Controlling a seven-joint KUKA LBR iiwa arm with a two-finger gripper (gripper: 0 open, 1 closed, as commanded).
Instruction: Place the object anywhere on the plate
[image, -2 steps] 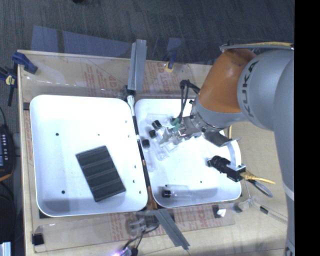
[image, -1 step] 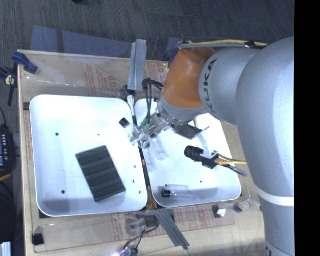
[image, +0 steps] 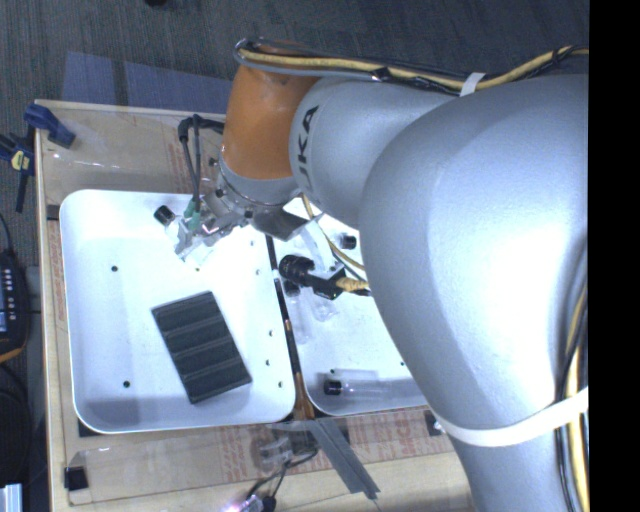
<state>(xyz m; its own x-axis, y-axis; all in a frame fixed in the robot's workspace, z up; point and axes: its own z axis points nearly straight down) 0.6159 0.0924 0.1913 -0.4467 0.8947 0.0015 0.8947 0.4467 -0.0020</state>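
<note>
Camera view: the grey arm (image: 460, 230) comes in from the right and covers most of the right bin (image: 372, 352), with its orange band (image: 258, 120) above the wrist. The gripper (image: 196, 228) sits low over the upper part of the left bin (image: 90, 300), near that bin's top edge. The tool end is a blurry clutter of metal and wire, so it cannot be told whether the gripper is spread, closed or pinching anything, and no held item can be confirmed. A small black piece (image: 162, 213) lies on the bin floor just beside the gripper, on its left, and is probably the object to be moved. The dark ribbed plate (image: 201, 346) lies flat and skewed in the lower middle of the same bin, well apart from the gripper and with nothing on it. A clear tube-like item (image: 352, 383) rests in the right bin near its lower edge. Judged step: pick phase or just after it, placement not yet done. The next move calls for a secure grasp, then a lift and a carry down the bin to over the plate, then release there.
</note>
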